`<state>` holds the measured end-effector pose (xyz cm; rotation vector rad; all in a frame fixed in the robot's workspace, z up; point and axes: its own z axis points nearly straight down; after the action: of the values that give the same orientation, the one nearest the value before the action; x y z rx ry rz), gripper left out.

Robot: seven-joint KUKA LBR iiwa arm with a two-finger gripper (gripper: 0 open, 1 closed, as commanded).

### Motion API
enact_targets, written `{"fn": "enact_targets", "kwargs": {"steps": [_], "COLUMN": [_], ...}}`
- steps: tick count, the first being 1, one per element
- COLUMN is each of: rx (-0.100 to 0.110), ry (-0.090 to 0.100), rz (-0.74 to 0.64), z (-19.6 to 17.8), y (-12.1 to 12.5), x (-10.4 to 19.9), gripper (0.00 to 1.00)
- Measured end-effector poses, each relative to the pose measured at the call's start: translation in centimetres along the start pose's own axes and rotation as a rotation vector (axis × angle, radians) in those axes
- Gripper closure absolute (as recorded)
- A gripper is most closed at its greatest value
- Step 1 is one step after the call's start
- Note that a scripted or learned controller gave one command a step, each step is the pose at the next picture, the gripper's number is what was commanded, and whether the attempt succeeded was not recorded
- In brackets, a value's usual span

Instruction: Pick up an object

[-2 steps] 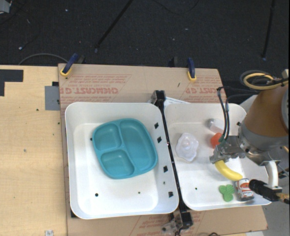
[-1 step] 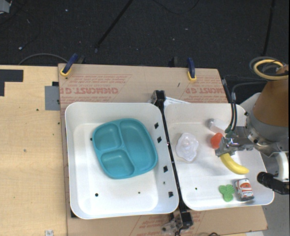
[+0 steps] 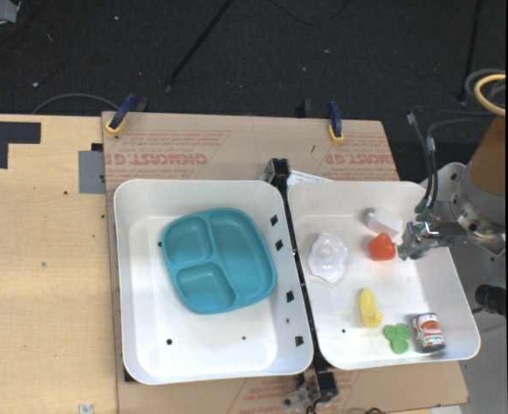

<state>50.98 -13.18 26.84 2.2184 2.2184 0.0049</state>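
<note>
My gripper (image 3: 411, 241) reaches in from the right over the right bin (image 3: 460, 291), low near its right wall. Just left of it, touching or nearly touching, lies a small orange-red object (image 3: 381, 247). A small clear-and-grey piece (image 3: 378, 220) lies just behind that. Further left is a crumpled clear plastic item (image 3: 327, 258). Toward the front of the bin lie a yellow object (image 3: 369, 307), a green toy (image 3: 397, 337) and a small red-labelled can (image 3: 428, 332).
The left bin (image 3: 141, 335) holds a teal divided plate (image 3: 217, 260). A black divider bar (image 3: 290, 266) runs between the bins. Both bins rest on cardboard (image 3: 236, 149) held by two clamps at the back. Cables hang at the far right.
</note>
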Motion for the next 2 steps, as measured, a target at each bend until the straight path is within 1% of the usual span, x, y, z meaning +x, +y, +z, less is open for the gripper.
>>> {"fn": "enact_targets", "kwargs": {"steps": [1,2], "rx": [0.006,0.006], "ry": [0.001,0.002], "rz": [-0.004,-0.004], "z": [-0.4,-0.6], "y": [1.5,3.0], "x": [5.0,9.9], "gripper": [1.0,1.0]}}
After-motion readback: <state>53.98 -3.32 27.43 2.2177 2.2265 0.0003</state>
